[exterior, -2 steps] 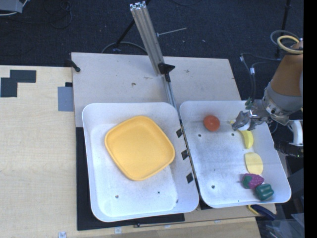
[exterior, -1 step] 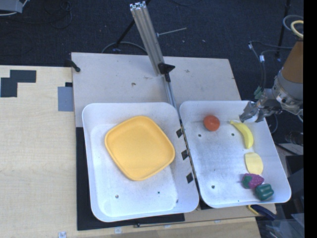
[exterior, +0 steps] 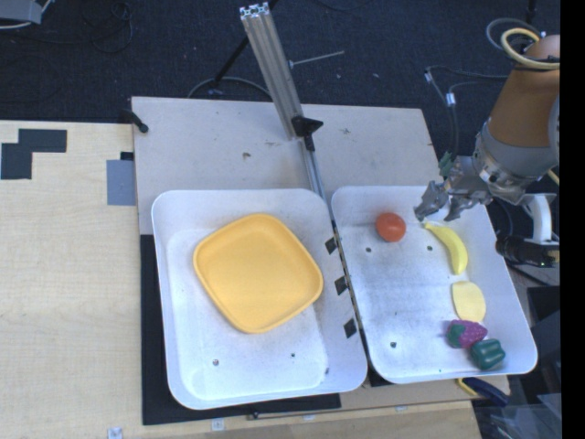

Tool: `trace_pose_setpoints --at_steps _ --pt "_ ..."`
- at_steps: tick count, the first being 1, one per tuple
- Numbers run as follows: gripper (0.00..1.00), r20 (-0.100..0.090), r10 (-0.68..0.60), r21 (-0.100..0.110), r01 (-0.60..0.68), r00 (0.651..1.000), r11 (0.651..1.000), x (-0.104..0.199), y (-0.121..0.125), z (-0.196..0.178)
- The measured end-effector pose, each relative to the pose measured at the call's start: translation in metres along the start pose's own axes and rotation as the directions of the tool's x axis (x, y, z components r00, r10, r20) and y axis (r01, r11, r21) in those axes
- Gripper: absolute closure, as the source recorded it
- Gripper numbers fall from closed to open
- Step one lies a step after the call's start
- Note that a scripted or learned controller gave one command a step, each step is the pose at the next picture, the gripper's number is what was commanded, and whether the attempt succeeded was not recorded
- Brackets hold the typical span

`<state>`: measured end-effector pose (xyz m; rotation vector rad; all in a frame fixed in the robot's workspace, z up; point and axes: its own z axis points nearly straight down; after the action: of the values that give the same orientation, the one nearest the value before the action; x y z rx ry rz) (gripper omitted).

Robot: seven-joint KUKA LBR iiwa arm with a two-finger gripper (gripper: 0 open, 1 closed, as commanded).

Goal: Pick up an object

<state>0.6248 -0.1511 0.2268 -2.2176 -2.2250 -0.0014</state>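
the gripper (exterior: pixel 441 205) hangs over the upper right part of the right bin (exterior: pixel 402 337), its arm (exterior: pixel 526 108) coming in from the right with the orange band just above the wrist. its two fingers (exterior: pixel 428 207) point down and toward the left; they look slightly spread, with nothing between them.

just to the left of the gripper and a little below it lies a small red ball (exterior: pixel 391 227), near the fingertips but apart from them. right below the gripper, close to its fingers, a banana (exterior: pixel 452 246) lies curved along the right side of the bin. further below the gripper sits a pale yellow piece (exterior: pixel 468 300), and beyond that, in the bin's lower right corner, a purple piece (exterior: pixel 465 334) touching a green piece (exterior: pixel 487 353).

well to the left of the gripper, across the divider between the bins, a yellow plate (exterior: pixel 257 271) rests in the left bin (exterior: pixel 183 355). above and left of the gripper, a metal rail (exterior: pixel 274 67) slants across the bench (exterior: pixel 219 144).
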Motion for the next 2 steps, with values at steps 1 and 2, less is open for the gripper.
trace_pose_setpoints --at_steps 1,2 --pt "1.0 0.0 0.001 0.001 -0.001 1.0 1.0 0.043 0.005 -0.001" --pt "1.0 0.0 0.0 0.001 0.0 1.0 1.0 0.091 0.005 -0.011"
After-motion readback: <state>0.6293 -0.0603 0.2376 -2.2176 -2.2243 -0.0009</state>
